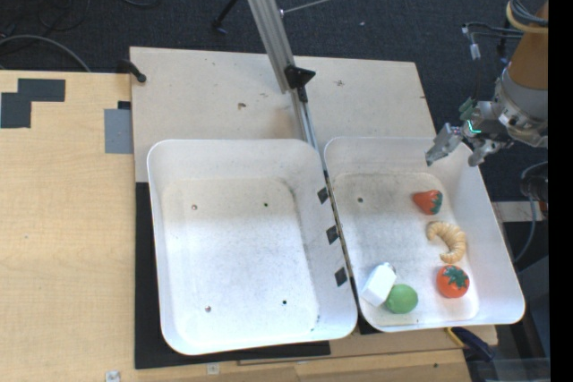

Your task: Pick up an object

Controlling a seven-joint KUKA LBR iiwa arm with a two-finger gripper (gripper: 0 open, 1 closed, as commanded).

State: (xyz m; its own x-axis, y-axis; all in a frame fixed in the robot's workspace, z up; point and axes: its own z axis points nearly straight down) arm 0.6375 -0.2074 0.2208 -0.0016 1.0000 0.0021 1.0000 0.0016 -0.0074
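Pincer [458,148]: one, two-fingered, on the grey arm [522,107] with the orange band, poised over the far right rim of the right bin [488,210]. Fingers spread wide, nothing between them.

White bins: two, side by side. The left bin [179,192] lies well to the pincer's left.

Contents of the right bin, five pieces, all nearer the camera than the pincer:
- Strawberry [428,201], one, red with a green cap, closest to the pincer, just below it and slightly left.
- Croissant-shaped piece [448,239], one, tan, curved, next beyond the strawberry.
- Tomato [453,281], one, red with a green top, beyond the croissant piece, near the bin's right wall.
- Green ball [402,298], one, far below and left of the pincer.
- White block [379,284], one, touching the green ball on its left.

Surroundings: one slanted aluminium rail [269,22] rises well to the pincer's left, behind the bins' shared edge. Nothing lies between the pincer and the strawberry.
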